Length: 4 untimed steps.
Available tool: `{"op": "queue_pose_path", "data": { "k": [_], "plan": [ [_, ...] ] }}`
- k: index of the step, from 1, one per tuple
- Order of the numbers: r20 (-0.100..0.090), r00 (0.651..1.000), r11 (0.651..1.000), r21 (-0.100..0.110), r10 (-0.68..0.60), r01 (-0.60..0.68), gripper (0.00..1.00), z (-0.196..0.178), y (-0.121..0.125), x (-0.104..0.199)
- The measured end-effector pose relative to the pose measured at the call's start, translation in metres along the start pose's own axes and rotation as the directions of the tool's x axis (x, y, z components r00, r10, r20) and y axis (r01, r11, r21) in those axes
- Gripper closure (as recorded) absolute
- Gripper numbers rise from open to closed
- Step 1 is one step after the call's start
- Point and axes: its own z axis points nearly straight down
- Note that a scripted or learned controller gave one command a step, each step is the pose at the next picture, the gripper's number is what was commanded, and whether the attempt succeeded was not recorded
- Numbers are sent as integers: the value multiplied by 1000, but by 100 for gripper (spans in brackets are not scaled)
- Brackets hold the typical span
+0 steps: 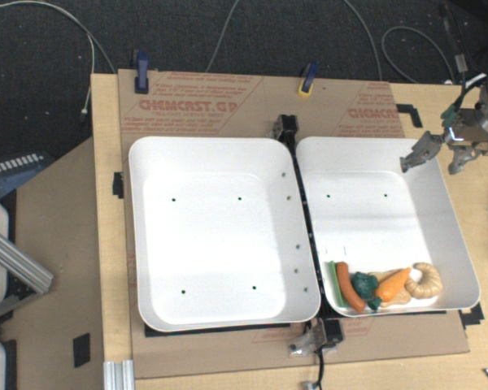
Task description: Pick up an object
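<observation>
- The claw (441, 154) hangs over the far right corner of the right bin (366, 218), near the counter's right edge; its two fingers (416, 153) are spread wide apart with nothing between them.
- Toy foods lie bunched in the near right corner of the right bin, well apart from the claw.
- In that bunch, a red sausage (349, 286) lies leftmost with a thin green strip (333, 280) along its left side.
- A dark green leafy piece (365, 285) touches the sausage, and an orange carrot (393, 283) lies just to its right.
- A pale tan croissant-like piece (424, 279) sits at the right end of the bunch.
- The left bin (215, 234) lies beside the right one, on the cardboard-covered counter (187, 104).
</observation>
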Motion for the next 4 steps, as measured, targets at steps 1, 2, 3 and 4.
{"op": "queue_pose_path", "data": {
  "k": [1, 2, 3, 4],
  "plan": [
    [1, 1000, 1000, -7, -1, 1, 0, -4, 1, 0],
    [0, 1000, 1000, -3, -1, 1, 0, 54, -2, -7],
    [0, 1000, 1000, -4, -2, 2, 0, 96, 0, -4],
    [0, 1000, 1000, -1, -1, 1, 0, 159, -5, -4]
  ]
}}
